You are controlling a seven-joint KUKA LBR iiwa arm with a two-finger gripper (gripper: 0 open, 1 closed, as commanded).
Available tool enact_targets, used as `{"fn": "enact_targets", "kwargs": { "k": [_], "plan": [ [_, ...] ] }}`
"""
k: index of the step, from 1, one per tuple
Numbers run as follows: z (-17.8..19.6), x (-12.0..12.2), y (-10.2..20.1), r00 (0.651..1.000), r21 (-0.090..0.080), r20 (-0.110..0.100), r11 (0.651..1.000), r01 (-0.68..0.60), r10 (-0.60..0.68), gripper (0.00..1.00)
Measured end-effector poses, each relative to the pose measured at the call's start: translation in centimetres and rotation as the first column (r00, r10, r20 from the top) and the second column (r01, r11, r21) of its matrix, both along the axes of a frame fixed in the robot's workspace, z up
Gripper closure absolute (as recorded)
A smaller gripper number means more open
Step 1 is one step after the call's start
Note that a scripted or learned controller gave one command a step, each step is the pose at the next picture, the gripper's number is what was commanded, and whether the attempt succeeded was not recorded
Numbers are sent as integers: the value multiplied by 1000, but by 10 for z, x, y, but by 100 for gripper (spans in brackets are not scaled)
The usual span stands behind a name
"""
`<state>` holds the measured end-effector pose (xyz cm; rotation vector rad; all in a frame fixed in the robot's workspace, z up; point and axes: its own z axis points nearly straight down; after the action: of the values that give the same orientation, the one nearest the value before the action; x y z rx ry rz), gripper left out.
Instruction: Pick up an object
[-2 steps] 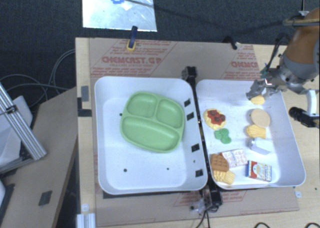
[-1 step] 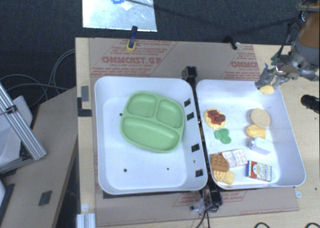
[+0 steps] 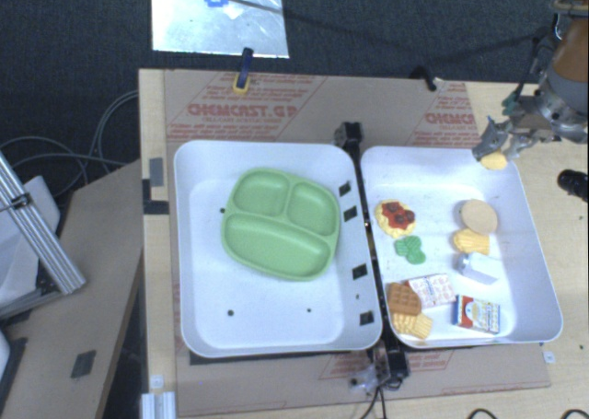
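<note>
The claw (image 3: 494, 144) hangs over the far right corner of the right bin (image 3: 529, 224), its 2 fingers seemingly clamped on a small yellow object (image 3: 494, 161), though the grip is hard to make out at this size. Below the claw, inside that bin, lie a tan round piece (image 3: 479, 215) and a yellow corn-like piece (image 3: 470, 242). Further left of the claw sits a red-topped toy (image 3: 396, 216) with a green piece (image 3: 409, 248) beside it. Well left of the claw, the left bin (image 3: 198, 224) holds a green divided plate (image 3: 280, 223). Both bins rest on the surface (image 3: 304, 104).
</note>
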<state>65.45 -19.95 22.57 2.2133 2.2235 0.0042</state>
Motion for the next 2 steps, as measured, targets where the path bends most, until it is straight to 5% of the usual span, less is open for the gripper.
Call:
{"fn": "enact_targets", "kwargs": {
  "k": [2],
  "plan": [
    [12, -54, 84, 1000, 3, -6, 1000, -3, 3, 100]
  ]
}}
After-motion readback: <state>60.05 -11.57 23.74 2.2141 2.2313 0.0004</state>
